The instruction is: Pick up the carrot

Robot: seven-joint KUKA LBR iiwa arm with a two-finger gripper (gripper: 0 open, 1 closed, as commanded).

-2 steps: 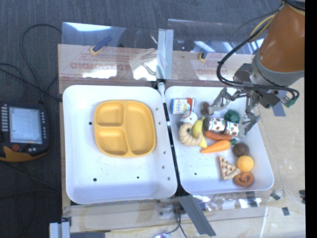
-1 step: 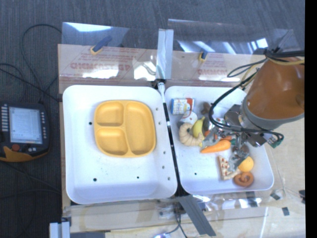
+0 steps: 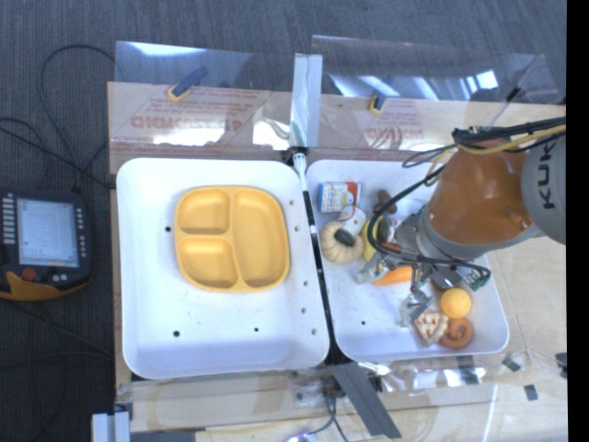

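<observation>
Foremost along the right bin's (image 3: 354,343) front edge lie a brown ring-shaped pastry (image 3: 457,335), a cracker-like piece (image 3: 429,324) and a small orange ball (image 3: 456,303). Just behind them the carrot (image 3: 397,274) rests on the bin floor, its right end hidden under the arm's orange band (image 3: 479,196), which also covers the gripper, so whether that is open or closed cannot be told. Across the divider, a yellow compartment tray (image 3: 232,238) sits in the left bin (image 3: 147,339).
</observation>
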